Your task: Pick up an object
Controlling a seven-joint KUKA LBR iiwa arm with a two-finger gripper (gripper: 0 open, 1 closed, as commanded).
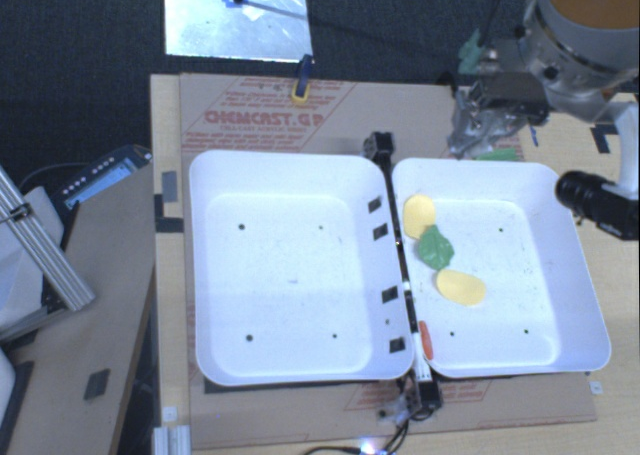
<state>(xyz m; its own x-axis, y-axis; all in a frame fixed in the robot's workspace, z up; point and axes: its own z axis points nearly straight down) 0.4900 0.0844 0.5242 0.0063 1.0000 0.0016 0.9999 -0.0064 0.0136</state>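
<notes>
At upper right, the metallic gripper [478, 139] hangs over the right bin's [575, 243] far rim. A green piece [497, 154] sits beneath; finger state unclear. Inside lie 2 smooth yellow ovals [419, 213] [460, 287] flanking a crinkled green lump [435, 247].

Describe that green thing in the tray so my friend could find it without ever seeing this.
Start at the right-hand white bin of the two on the bench. Near its left wall three small things lie in a slanting row. The green piece is the middle one, crinkly and dark, touching the pale yellow piece above it, with a second yellow piece just below; it is the one green item among them.
</notes>
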